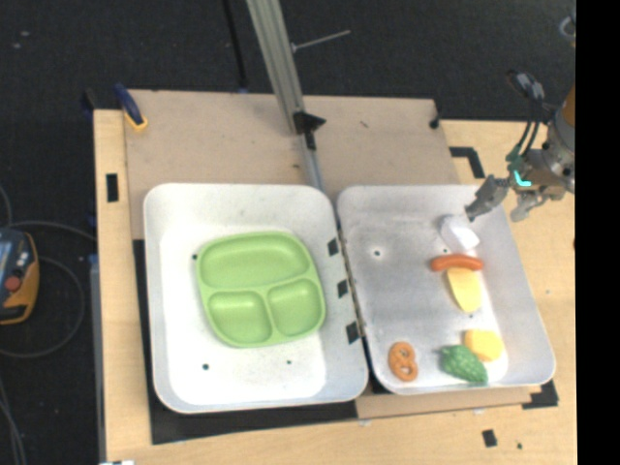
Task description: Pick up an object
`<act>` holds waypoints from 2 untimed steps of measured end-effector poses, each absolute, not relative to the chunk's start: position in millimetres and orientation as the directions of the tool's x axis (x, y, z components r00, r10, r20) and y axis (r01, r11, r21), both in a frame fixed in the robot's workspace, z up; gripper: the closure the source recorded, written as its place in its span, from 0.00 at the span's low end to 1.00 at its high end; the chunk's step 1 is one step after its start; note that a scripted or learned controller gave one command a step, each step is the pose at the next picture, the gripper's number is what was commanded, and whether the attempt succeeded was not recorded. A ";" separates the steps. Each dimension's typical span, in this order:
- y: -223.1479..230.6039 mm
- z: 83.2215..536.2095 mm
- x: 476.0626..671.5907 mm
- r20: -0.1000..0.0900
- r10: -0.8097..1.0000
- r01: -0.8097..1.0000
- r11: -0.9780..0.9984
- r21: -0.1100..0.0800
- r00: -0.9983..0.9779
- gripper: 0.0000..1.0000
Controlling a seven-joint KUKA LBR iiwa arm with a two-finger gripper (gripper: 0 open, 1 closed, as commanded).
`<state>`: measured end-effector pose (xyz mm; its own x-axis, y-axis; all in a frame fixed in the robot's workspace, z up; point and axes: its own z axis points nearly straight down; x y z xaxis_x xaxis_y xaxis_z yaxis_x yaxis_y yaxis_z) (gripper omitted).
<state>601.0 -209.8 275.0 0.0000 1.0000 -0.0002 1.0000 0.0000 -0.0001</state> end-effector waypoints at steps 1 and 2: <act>-209.8 276.1 601.5 -0.001 1.000 1.000 0.000 0.002 0.000 0.00; -203.1 217.9 605.8 -0.001 1.000 1.000 0.004 -0.003 -0.004 0.00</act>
